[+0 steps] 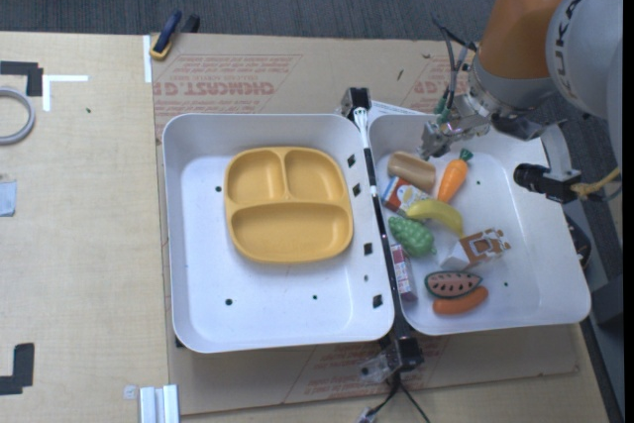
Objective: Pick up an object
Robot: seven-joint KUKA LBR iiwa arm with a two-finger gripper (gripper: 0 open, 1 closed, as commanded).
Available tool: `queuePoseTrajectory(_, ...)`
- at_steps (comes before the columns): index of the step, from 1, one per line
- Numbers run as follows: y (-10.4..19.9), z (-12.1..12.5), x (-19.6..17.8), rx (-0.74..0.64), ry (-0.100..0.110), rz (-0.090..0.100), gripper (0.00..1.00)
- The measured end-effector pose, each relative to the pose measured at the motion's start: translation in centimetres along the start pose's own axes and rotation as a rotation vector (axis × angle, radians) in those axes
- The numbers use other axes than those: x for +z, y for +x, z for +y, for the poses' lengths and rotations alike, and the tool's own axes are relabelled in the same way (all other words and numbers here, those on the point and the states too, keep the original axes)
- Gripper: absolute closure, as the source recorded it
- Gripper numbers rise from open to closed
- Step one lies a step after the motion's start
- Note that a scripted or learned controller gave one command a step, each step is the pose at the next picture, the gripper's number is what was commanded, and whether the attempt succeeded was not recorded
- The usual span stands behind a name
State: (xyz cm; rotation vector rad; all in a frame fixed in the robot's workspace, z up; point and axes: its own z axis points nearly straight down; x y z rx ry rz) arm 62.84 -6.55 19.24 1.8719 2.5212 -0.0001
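One yellow plate, seven toys across two bins; fingers state unclear above carrot.

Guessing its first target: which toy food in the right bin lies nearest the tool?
The carrot, orange with a green top, lies just below the tool; the bread roll is close too, the rest lower.

One fixed camera, high above the bench, looking down at a slant, far edge of the bench and grey floor along the top of frame. Both bins fall whole within view, left bin near centre, right bin toward the right edge. Arm enters from upper right, near the lens, cropped.
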Motion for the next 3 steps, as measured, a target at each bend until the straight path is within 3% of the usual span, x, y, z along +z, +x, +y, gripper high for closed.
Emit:
queuePoseTrajectory(1, 5.9, 1.5, -5.8, -0.27, -0.002, -0.001, 1.0)
queuePoseTrajectory(2, 8.0, -3.1, -21.2, -0.104, -0.002, -0.001, 1.0)
queuePoseTrajectory(3, 5.7, -2.2, -8.9, -0.495, 0.002, 0.001, 1.0)
